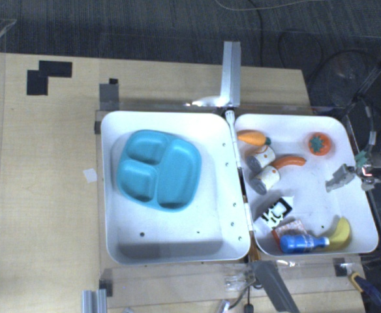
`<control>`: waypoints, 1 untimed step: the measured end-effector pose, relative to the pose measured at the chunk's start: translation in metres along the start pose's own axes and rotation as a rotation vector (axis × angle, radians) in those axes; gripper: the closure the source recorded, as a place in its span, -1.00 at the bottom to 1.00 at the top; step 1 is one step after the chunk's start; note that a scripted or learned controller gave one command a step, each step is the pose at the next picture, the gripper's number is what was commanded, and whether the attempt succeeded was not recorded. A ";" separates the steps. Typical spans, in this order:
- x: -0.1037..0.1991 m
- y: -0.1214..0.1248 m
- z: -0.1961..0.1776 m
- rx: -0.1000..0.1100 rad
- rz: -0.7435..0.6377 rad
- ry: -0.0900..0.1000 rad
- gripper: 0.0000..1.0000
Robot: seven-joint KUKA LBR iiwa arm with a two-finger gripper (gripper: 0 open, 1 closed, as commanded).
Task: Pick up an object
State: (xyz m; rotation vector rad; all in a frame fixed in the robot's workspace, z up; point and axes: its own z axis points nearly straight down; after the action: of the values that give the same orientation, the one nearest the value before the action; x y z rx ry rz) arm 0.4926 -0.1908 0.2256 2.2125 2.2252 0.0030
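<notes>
We see a blue divided plate [158, 169] in the left bin [122, 243]; the right bin [366, 240] holds a carrot [252, 137], a sausage [288, 162], a tomato [318, 144], a blue bottle [301, 242] and a banana [339, 233]. The tool [342, 177] hovers at that bin's right side, touching nothing; we cannot tell its opening.

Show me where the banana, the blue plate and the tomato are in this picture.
banana [340, 232]: camera view, on the middle of its yellow curve.
blue plate [158, 169]: camera view, on the ridge between its compartments.
tomato [318, 144]: camera view, on its orange-red body.
</notes>
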 end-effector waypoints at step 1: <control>0.046 0.042 0.135 -0.008 -0.026 -0.001 -1.00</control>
State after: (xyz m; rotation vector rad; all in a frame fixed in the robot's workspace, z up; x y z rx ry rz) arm 0.5353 -0.1445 0.0910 2.1783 2.2492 0.0111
